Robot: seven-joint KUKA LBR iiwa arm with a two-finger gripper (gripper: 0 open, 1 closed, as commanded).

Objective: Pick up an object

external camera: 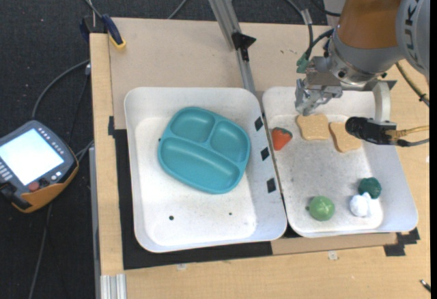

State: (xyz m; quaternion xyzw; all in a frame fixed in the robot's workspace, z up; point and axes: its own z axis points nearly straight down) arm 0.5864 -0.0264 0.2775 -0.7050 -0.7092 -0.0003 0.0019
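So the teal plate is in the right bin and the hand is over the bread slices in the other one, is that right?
Not quite. The camera view shows the teal plate in the left bin, not the right one. The rest stands: the hand is over the bread slices in the other bin, the right one.
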